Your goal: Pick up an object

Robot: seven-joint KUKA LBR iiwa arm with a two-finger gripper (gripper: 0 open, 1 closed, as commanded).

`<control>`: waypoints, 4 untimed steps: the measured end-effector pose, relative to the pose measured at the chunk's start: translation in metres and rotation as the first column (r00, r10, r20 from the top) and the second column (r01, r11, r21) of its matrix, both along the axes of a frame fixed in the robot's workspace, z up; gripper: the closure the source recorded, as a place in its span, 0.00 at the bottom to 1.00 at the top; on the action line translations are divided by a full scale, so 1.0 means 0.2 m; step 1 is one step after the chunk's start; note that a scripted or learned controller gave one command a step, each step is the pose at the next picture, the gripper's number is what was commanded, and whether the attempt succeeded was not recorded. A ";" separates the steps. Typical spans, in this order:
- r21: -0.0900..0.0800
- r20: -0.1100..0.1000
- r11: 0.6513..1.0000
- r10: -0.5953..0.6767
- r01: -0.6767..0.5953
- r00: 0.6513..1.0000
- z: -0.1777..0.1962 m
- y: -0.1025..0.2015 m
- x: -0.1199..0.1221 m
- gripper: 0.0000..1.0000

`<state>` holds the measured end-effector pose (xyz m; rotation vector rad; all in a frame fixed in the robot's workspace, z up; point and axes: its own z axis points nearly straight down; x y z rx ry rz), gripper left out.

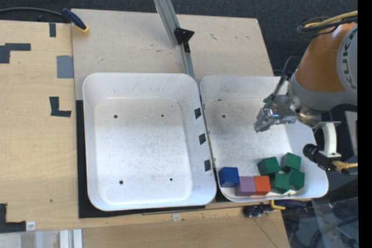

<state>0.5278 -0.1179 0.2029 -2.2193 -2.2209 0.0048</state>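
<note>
Gripper (264, 123): over right white plastic bin (232, 96), mid-right; finger gap unreadable, cannot tell.
Blocks: blue cube (228, 176), purple cube (247, 184), orange cube (262, 184), green cubes (282, 171) clustered along bin's near edge.
Left white bin (139, 84): alongside.

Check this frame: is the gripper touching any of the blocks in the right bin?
Apart. In the camera view, the gripper sits over bare bin floor, with white floor between it and the nearest green block.
</note>
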 end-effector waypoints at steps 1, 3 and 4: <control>0.003 0.003 1.000 0.006 -0.006 1.000 0.08 0.26 0.06 1.00; 0.003 0.002 1.000 0.007 -0.007 1.000 0.07 0.76 0.16 1.00; 0.003 0.004 1.000 0.006 -0.006 1.000 0.09 1.00 0.30 1.00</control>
